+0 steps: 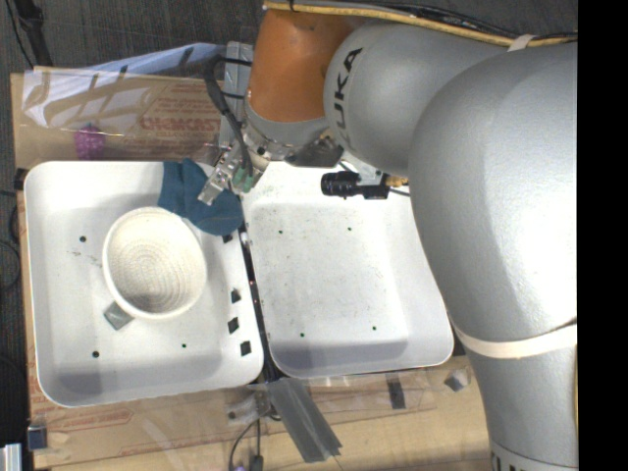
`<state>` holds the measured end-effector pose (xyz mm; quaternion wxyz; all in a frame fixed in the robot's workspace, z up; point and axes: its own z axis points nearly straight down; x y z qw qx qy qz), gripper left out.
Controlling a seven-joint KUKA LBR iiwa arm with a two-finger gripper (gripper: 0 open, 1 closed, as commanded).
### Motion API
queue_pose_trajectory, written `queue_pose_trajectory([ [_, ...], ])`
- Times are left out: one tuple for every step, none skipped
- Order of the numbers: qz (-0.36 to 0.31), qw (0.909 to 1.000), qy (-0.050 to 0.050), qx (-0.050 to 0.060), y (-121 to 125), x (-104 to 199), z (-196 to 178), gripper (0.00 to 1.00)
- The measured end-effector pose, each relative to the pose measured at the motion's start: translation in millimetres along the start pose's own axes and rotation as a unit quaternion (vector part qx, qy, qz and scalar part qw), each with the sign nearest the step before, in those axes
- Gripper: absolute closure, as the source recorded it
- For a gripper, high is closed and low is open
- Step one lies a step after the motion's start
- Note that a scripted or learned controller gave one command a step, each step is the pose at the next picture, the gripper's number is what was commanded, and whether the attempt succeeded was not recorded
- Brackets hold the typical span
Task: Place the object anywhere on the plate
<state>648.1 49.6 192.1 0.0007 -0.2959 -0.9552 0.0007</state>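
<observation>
A grey KUKA arm with an orange band above its wrist reaches over the surface and holds its gripper (228, 177) at the far right corner of the left bin (59, 361), directly above a crumpled blue cloth (191, 204) that lies just beyond and to the right of the white plate (154, 263). The cloth touches or slightly overlaps the plate's far right rim, so it appears not yet to be placed. The jaws point down at the cloth's upper edge, but at this size one cannot tell whether they are spread or closed, nor whether any fabric sits between them. The step in hand looks like the pick: the arm is at the cloth, and the carry to the plate has not begun. The next move would call for a firm pinch on the fabric, a lift clear of the bin wall, and a short carry toward the plate's centre (soft cloth may slip or trail over the rim). The right bin (343, 292) lies beside the plate's bin. Part of the maker's name, "UKA", reads on the arm's grey casing (345, 91); faint red print on the cardboard (147, 116) beyond the plate is illegible.
</observation>
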Motion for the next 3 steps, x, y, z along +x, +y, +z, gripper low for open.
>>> queue_pose_trajectory([
  [-0.021,0.9998,0.001,0.0,-43.0,-30.9,0.4,1.0],
  [-0.031,0.9995,-0.001,-0.001,70.7,104.4,-40.7,1.0],
  [-0.019,0.9998,-0.001,0.0,86.6,77.7,-28.0,1.0],
])
